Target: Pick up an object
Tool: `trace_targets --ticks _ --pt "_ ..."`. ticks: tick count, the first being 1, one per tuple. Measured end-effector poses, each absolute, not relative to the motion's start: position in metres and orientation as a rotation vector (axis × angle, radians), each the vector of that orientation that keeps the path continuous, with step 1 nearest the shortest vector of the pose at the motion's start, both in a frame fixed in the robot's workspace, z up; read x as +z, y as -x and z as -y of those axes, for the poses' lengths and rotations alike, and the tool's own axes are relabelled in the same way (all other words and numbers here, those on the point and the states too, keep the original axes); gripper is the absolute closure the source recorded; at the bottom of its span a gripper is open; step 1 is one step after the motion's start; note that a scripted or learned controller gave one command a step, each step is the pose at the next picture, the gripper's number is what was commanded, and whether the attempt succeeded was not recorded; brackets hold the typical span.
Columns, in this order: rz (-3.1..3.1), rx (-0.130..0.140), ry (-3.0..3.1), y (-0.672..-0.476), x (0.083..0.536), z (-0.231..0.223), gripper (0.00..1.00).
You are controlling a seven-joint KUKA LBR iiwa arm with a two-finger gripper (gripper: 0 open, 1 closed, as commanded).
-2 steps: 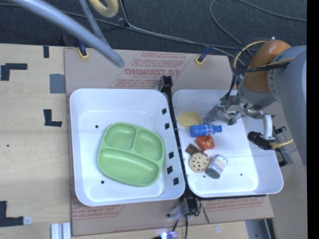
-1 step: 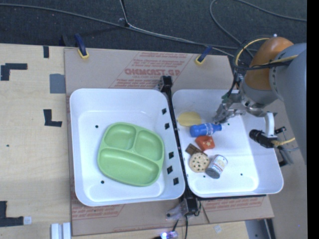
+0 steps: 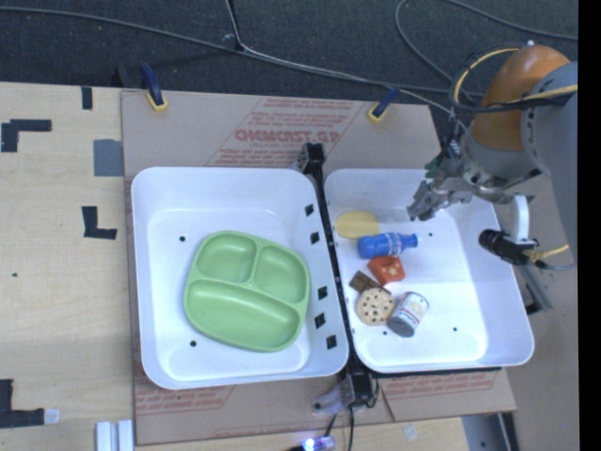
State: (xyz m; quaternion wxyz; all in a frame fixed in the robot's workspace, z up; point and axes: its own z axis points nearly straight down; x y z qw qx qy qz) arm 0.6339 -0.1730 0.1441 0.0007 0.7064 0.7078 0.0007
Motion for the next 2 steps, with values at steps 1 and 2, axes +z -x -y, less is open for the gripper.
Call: trace_targets --ticks 1,2 --pt "-2.222 0.003 -2.217 -0.637 0.188 0.168 1.00" --pt "-2.220 0.003 -2.217 -0.638 0.241 0.168 1.00"
